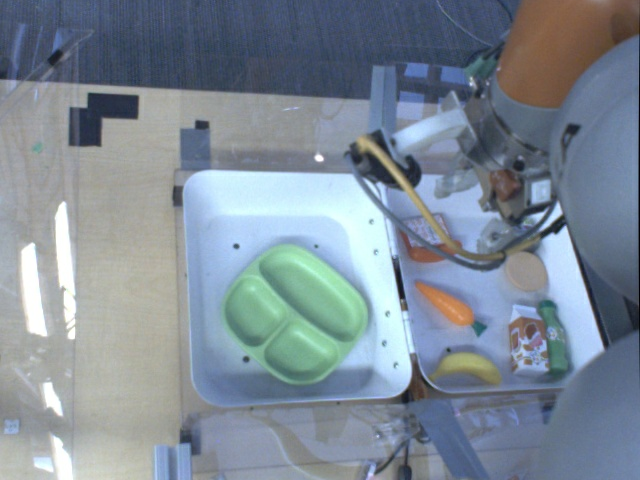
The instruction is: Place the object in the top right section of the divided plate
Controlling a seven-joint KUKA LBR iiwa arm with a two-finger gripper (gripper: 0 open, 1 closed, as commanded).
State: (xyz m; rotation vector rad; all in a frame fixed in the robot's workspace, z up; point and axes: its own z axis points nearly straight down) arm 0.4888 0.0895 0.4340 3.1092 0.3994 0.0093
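A green divided plate [240, 290] with three sections lies tilted in the left white bin [210, 208]. Its largest section faces the upper right. My gripper [486, 196] hangs over the far part of the right bin [578, 268], well to the right of the plate. A small reddish-brown thing [503, 183] shows at the gripper, and I cannot tell whether it is held. Below the gripper in the right bin lie an orange carrot [445, 305], a yellow banana [468, 367], a round beige disc [526, 271] and a red-and-white packet [425, 240].
A small printed carton [525, 340] and a green stick-like thing [553, 338] lie at the right bin's near right. A yellow and grey cable [418, 200] loops from the wrist across the wall between the bins. The grey arm fills the right side.
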